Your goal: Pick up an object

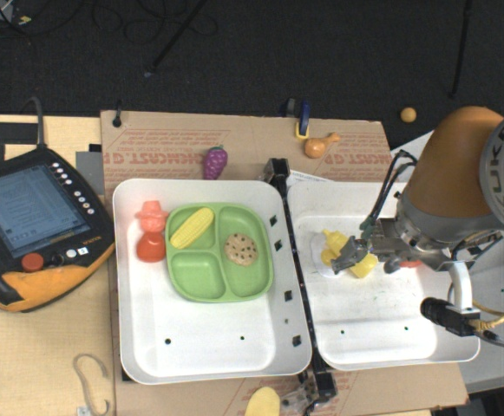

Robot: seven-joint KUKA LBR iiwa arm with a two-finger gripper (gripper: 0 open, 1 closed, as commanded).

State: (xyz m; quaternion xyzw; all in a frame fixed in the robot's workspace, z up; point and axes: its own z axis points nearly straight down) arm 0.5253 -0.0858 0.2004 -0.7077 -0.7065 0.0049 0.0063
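A yellow toy (334, 247) lies in the right bin (382, 341), near that bin's middle and slightly toward its left wall. Its shape is partly hidden by the gripper (352, 260), so its long axis and which way it points cannot be told; a second patch of yellow (365, 269) shows just right of the gripper, and whether it is the same toy or another is unclear. The dark fingers sit right at the toy, but whether they are apart or together cannot be told. The arm (455, 176), grey with an orange upper part, covers the right bin's right side.

Left of the yellow toy, across the black divider (288, 267), the left bin (199, 345) holds one green tray (201, 280) with three compartments. One corn cob (190, 227) lies tilted in the tray's upper left compartment, and one cookie (241, 250) in the upper right one. One red figure (151, 231) stands just left of the tray.

Beyond the bins, on the cardboard, lie one purple grape bunch (215, 161) and one orange pear (319, 145). One tablet controller (36, 219) rests far left.
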